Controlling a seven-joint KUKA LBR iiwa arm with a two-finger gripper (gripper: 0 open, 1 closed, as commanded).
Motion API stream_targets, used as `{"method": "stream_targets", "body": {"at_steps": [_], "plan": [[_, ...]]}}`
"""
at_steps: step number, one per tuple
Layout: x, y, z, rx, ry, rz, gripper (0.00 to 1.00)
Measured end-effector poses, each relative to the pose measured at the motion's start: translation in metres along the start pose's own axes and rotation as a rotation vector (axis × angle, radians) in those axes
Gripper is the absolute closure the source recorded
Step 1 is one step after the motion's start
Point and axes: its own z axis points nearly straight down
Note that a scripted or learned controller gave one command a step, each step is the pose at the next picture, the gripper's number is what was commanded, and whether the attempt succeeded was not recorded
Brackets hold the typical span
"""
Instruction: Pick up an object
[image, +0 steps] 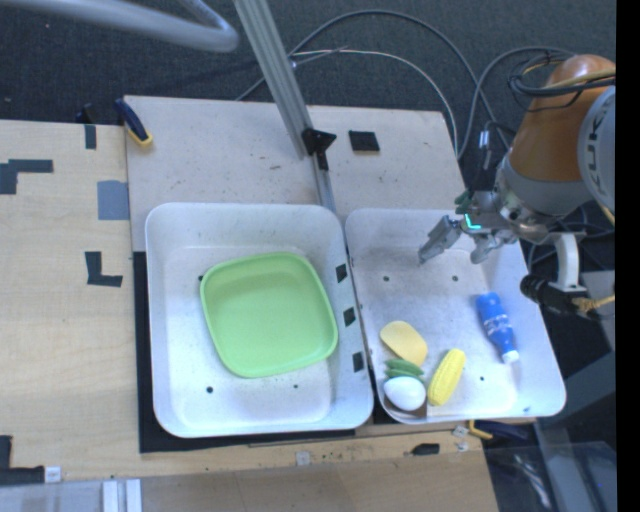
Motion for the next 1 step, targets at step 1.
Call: {"method": "stream_targets", "body": {"at_steps": [1], "plan": [[0.0000,0.0000,0.0001,0.000,0.000,0.000,0.00]]}}
